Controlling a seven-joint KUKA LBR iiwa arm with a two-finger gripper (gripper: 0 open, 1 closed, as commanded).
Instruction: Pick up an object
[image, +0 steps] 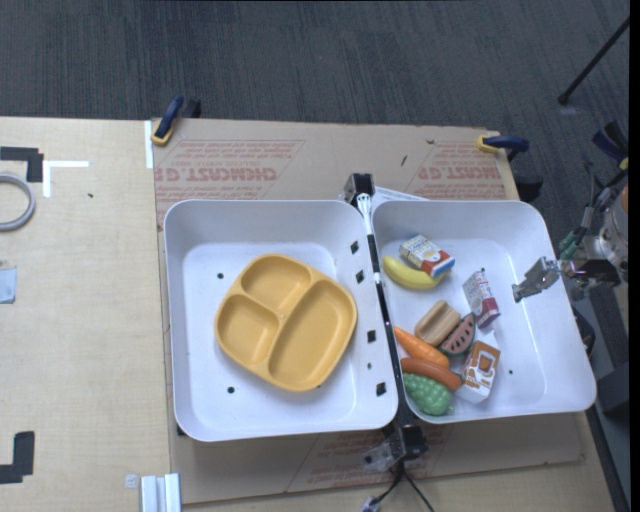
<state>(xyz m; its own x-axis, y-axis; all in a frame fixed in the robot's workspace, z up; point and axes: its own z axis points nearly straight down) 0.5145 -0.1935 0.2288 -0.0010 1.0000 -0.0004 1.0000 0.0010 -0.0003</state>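
Camera view: hand above right bin.

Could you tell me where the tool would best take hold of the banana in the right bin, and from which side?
Grip the banana across its thick middle, coming straight down from above. It lies flat and curved, ends pointing left and right. The carton touches its upper right side, so I would probably favour the freer left half. The tool sits over the bin's right side.
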